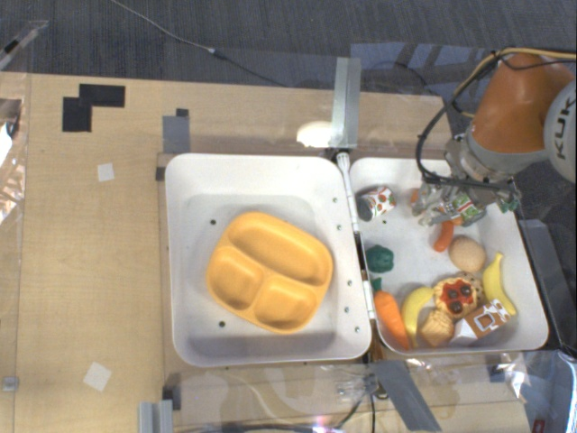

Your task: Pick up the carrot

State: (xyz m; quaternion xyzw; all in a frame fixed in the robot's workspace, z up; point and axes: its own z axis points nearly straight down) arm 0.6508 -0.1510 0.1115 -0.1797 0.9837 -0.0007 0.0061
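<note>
The carrot (392, 318), orange and tapered, lies in the near left corner of the right bin (532, 332), against the wall that divides the two bins. My gripper (453, 207) hangs over the far part of the same bin, well beyond the carrot and to its right. Under the gripper is a small green, white and red pack (467, 208). A short orange-red stick (444, 234) lies just in front of it. The arm's orange band (514, 97) rises above the wrist at the top right.
The right bin also holds a small can (376, 203), a dark green piece (380, 258), a tan egg shape (467, 254), a banana (497, 282), a yellow fruit (416, 303), a tart (457, 294) and a cookie (436, 327). A yellow divided plate (269, 271) lies in the left bin (180, 332).
</note>
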